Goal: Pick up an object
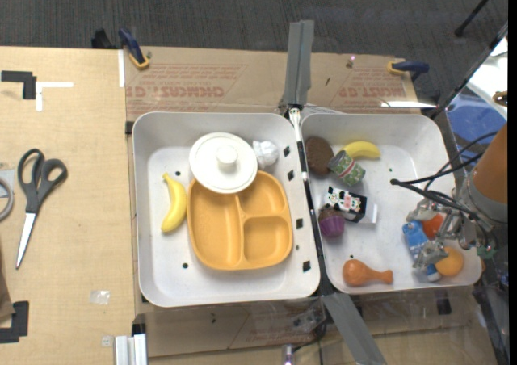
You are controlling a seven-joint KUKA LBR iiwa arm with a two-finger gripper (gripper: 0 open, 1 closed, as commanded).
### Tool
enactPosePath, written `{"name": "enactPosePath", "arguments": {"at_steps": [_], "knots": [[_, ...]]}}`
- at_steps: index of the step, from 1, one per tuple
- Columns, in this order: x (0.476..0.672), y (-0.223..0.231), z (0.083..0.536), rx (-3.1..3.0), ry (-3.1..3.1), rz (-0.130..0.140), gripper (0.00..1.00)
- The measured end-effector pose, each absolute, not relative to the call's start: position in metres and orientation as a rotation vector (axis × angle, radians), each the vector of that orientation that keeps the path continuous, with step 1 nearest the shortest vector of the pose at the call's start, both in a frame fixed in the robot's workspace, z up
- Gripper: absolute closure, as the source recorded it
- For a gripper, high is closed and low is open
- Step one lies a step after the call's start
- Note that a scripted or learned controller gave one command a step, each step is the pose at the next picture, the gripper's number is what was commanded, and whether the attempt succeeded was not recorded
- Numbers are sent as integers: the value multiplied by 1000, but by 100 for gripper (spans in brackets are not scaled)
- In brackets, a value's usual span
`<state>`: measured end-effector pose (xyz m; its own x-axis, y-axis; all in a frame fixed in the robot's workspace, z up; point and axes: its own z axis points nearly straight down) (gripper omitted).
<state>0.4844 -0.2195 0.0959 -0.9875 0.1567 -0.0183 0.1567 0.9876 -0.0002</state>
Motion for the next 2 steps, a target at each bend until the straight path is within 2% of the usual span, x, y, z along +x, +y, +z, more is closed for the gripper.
{"name": "enactPosePath", "arguments": {"at_steps": [1, 2], "knots": [[479, -187, 92, 329, 3122, 1, 0], [537, -123, 92, 690, 3063, 0, 0]]}}
